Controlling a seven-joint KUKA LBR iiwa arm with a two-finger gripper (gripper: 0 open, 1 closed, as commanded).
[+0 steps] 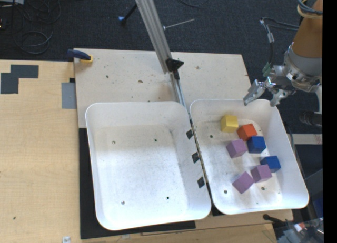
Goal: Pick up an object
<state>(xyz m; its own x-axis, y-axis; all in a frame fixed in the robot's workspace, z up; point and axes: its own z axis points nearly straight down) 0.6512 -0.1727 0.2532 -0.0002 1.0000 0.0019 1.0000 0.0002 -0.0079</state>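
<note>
The right bin (295,184) holds several small blocks: a yellow block (229,123), an orange block (247,131), two blue blocks (257,144) (270,163), and three purple blocks (236,148) (261,173) (243,182). My gripper (265,94) hangs above the far right rim of that bin, up and to the right of the yellow block. Its two fingers are spread apart with nothing between them.
The left bin (100,131) lies beside the right one, with a row of black clips (195,157) along the shared wall. A slanted aluminium post (155,29) rises behind the bins. A blue and yellow clamp (80,56) sits at the board's far left corner.
</note>
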